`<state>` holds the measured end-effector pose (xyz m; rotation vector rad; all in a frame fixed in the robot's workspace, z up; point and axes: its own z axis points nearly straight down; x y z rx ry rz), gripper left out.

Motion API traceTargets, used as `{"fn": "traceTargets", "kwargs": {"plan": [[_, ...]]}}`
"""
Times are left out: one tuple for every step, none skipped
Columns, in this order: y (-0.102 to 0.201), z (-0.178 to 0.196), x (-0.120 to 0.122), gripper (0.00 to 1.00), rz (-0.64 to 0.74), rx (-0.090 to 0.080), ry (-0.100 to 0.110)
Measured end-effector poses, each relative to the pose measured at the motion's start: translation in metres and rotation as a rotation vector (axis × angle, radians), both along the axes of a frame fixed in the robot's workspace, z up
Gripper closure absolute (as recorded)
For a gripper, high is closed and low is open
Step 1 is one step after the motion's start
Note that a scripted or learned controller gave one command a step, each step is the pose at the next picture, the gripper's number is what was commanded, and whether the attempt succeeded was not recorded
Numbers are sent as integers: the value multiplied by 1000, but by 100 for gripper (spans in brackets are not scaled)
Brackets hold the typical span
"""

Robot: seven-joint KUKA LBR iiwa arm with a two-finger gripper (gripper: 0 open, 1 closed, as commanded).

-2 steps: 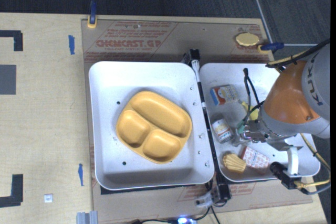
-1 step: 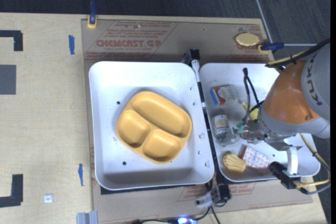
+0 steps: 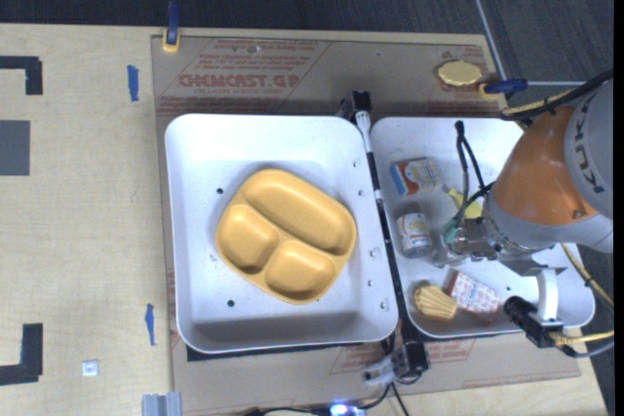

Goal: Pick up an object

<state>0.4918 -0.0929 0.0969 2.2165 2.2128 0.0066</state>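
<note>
Yellow plastic fills the middle of the left bin (image 3: 185, 209): a three-compartment tray (image 3: 285, 234) lies upside down or face up, I cannot tell which, with its long axis running from upper left to lower right.

In the right bin (image 3: 507, 136), several small objects sit close together. A small packet (image 3: 417, 175), white with blue and red print, lies near the upper left, its long side tilted slightly down toward the right. Below it stands or lies a small can (image 3: 413, 233) with a pale label, its axis hard to read. Toward the front edge, a ridged yellow piece like a toy corn or pastry (image 3: 436, 302) lies with its long axis roughly left to right, and just beside it on the right is a red-and-white wrapper (image 3: 475, 295), angled down to the right.

The grey arm with its orange band (image 3: 546, 180) reaches in from the right and hangs over the right bin. Its gripper (image 3: 466, 244) sits low between the can and the wrapper, near both; whether it is released or clenched I cannot tell, and no object is seen within it.
</note>
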Motion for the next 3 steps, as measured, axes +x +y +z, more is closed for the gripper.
{"fn": "traceTargets", "kwargs": {"plan": [[0, 0, 0, 0, 0, 0, 0], [0, -11, -11, 0, 3, 4, 5], [-1, 0, -9, 100, 2, 2, -1]]}}
